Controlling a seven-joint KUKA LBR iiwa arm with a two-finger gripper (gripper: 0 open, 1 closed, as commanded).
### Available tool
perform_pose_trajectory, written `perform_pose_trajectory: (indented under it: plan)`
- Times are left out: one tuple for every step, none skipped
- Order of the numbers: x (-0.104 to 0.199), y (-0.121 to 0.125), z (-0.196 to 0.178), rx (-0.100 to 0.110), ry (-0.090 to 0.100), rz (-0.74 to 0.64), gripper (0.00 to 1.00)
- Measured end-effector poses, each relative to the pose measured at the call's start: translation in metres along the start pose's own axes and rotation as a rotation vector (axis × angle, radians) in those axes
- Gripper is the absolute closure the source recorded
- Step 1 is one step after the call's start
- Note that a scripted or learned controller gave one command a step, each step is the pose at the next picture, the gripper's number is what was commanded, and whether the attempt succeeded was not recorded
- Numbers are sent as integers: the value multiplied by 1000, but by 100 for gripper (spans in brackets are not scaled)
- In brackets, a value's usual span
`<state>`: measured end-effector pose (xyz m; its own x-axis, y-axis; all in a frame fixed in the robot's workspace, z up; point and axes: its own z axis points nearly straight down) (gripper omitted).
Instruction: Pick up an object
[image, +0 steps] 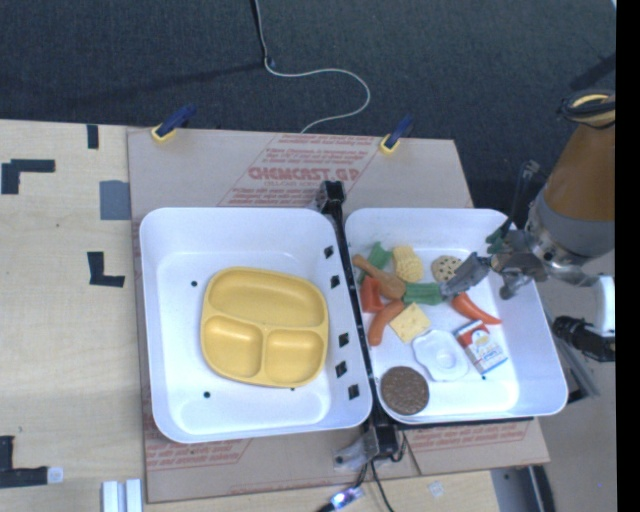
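The right bin (520, 395) holds several toy foods. Among them are a chocolate-chip cookie (446, 267), a yellow corn piece (407, 263), a green vegetable (421, 293), orange carrots (378, 320), a cheese wedge (409, 322), a fried egg (441, 356), a red chili (478, 310), a small carton (486, 351) and a brown patty (404, 390). My gripper (482, 283) hangs over the bin's right half, just above the chili and to the right of the cookie. Its fingers are spread open and nothing sits between them.
The left bin (165, 300) carries a yellow divided plate (265, 326). A black clip row (342, 300) marks the shared wall between the bins. A white cable (320, 85) loops across the dark floor behind the bench.
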<state>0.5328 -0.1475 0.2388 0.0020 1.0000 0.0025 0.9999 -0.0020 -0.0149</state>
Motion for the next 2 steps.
perform_pose_trajectory:
  plan:
    - [0, 2, -7, -13, -2, -3, 0]
    - [11, 0, 45, -9, -2, -2, 0]
